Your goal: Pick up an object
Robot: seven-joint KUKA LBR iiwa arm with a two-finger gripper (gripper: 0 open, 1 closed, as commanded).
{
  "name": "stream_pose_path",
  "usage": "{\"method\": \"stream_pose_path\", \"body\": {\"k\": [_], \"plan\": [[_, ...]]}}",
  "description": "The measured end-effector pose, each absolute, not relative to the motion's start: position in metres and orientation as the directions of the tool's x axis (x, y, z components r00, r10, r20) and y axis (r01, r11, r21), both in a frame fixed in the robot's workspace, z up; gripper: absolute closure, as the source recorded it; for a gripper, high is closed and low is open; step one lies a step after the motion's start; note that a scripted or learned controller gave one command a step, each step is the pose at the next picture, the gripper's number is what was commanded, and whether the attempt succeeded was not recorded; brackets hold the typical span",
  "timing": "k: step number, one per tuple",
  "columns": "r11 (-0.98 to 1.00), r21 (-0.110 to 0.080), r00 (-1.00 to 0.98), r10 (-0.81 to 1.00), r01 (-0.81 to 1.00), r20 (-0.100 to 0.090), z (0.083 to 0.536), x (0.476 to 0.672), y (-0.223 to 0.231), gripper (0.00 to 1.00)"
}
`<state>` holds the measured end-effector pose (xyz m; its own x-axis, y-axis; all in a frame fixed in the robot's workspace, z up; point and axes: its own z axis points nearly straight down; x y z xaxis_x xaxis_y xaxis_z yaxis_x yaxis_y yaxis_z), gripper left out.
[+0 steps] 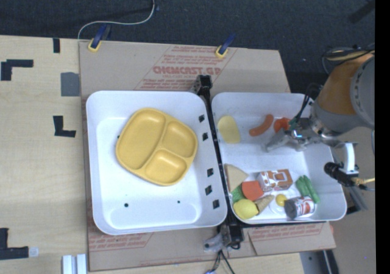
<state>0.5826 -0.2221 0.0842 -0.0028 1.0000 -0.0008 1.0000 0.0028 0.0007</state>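
Where end effector (pixel 274 142) hovers, sausage (pixel 262 125) beside

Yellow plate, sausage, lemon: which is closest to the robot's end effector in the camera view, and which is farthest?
From the end effector:
1. Sausage, right bin, just above it.
2. Lemon, right bin's bottom edge.
3. Yellow plate, over in the left bin.
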Motion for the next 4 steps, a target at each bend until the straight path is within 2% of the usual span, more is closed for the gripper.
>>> {"method": "stream_pose_path", "body": {"k": [1, 2, 3, 4], "plan": [[-0.008, -0.048, 0.008, 1.000, 0.999, -0.002, 0.081, 0.652, -0.182, 0.00], [-0.004, -0.017, 0.004, 1.000, 1.000, -0.001, 0.120, 0.664, -0.196, 0.00], [0.000, 0.015, 0.000, 1.000, 1.000, 0.000, 0.093, 0.659, -0.193, 0.00], [0.001, 0.010, -0.001, 1.000, 1.000, -0.003, 0.092, 0.637, -0.195, 0.00]]}}
